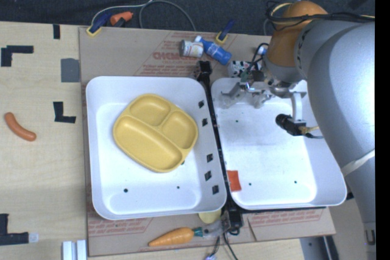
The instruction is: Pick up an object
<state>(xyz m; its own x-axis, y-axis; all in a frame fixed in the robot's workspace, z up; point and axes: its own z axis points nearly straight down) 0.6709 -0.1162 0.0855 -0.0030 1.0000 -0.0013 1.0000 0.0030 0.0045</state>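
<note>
Arm [341, 88] over right bin [274, 192]; yellow plate [156, 131] in left bin [100, 192].

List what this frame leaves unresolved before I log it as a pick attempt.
- Claw, camera view: small and tangled with cables at the right bin's far edge; whether it holds anything cannot be told.
- Yellowish object at the bins' near edge: mostly hidden under the left bin's rim.
- Arm: cut off by the right edge.
- Bottle label: too small to read.
</note>
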